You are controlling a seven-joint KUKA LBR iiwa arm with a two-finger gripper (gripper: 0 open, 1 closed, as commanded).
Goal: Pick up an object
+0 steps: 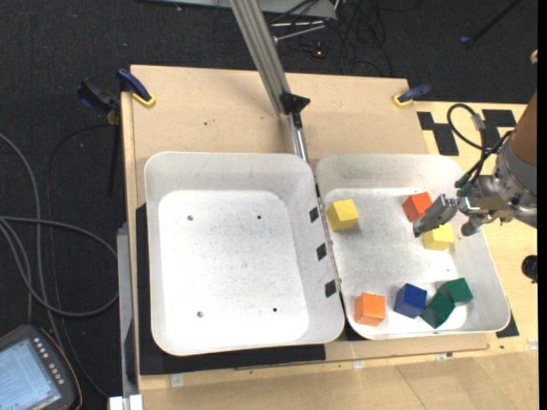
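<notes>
Poised with end effector (440, 218), open or closed impossible to tell, just beside small yellow cubic block (439, 238), presumably for grasping.

Fixed overhead camera looks slantwise down on left bin (231, 254) and right bin (376, 186).

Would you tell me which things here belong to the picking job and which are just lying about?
Job: gripper; right bin; yellow blocks; orange blocks; blue block; green blocks.
Lying about: clamps; metal rail; floor cables; tablet.
</notes>
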